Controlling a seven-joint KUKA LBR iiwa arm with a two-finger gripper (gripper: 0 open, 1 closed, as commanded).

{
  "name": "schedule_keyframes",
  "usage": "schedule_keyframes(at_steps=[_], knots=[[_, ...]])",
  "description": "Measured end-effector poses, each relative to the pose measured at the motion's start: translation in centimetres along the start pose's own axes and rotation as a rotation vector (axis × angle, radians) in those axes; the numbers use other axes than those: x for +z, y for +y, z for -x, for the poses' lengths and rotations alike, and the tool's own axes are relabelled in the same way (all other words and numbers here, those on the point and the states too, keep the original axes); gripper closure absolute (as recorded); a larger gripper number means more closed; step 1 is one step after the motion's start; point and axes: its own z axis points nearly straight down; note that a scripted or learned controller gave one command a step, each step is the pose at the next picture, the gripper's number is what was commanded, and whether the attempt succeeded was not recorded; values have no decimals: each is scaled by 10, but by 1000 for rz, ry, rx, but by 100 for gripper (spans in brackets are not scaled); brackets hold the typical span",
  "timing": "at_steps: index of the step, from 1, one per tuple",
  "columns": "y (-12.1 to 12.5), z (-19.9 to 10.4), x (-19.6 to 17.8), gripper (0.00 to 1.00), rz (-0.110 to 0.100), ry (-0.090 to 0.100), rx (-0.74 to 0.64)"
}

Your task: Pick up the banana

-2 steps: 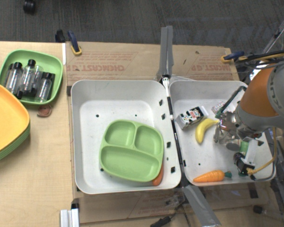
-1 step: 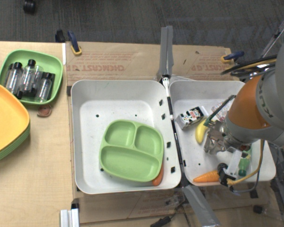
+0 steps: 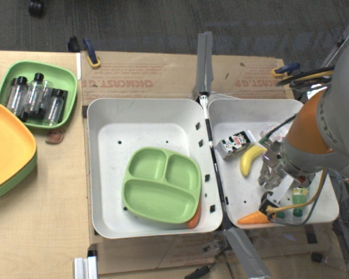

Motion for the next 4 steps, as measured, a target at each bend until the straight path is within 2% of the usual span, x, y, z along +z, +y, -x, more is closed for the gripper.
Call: schedule_keyframes(at_steps=[1, 2, 3, 4], knots=[[17, 29, 10, 100, -1, 0, 131], [88, 4, 9, 100, 0, 1, 600], [13, 21, 10, 100, -2, 1, 546], [48, 60, 10, 100, -3, 2, 620]])
